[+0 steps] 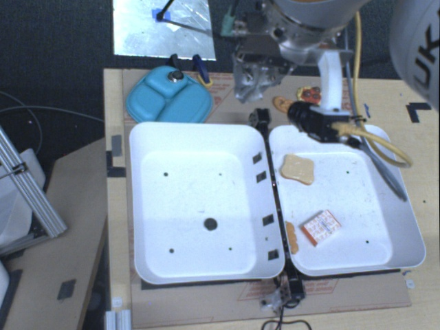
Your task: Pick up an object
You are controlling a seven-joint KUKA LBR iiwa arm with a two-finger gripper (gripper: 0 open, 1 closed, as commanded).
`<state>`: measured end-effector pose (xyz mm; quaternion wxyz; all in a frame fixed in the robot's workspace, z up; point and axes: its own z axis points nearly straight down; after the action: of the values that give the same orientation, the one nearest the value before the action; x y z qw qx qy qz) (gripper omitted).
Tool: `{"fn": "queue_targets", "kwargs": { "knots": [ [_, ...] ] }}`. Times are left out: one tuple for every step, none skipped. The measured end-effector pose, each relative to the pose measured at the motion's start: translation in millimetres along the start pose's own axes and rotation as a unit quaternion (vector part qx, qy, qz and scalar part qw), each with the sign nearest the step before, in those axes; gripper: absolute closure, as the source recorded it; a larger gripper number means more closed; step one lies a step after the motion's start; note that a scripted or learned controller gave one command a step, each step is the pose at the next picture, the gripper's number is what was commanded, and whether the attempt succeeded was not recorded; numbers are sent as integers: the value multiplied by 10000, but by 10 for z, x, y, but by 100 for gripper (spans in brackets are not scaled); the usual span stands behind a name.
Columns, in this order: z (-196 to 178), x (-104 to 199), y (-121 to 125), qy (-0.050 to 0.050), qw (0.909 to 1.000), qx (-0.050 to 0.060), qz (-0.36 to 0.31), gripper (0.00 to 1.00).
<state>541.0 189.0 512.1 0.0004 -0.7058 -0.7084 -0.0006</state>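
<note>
Bench [117,205] | hand [256,81] above bins | toast [298,169], box [321,227] right bin [385,205]

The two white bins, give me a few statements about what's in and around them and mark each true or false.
1. The tan toast-shaped piece lies in the right bin. True.
2. The small red and white box sits in the left bin. False: it lies in the right bin, nearer the camera than the toast.
3. A blue lidded container rests on the bench behind the left bin. True.
4. The gripper holds the toast. False: it hangs above the bins' far edge, apart from the toast.
</note>
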Motion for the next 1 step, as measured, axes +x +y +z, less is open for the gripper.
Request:
{"fn": "queue_targets", "kwargs": {
  "knots": [
    [472,478,-79,-4,10000,10,-17,100]
  ]
}}
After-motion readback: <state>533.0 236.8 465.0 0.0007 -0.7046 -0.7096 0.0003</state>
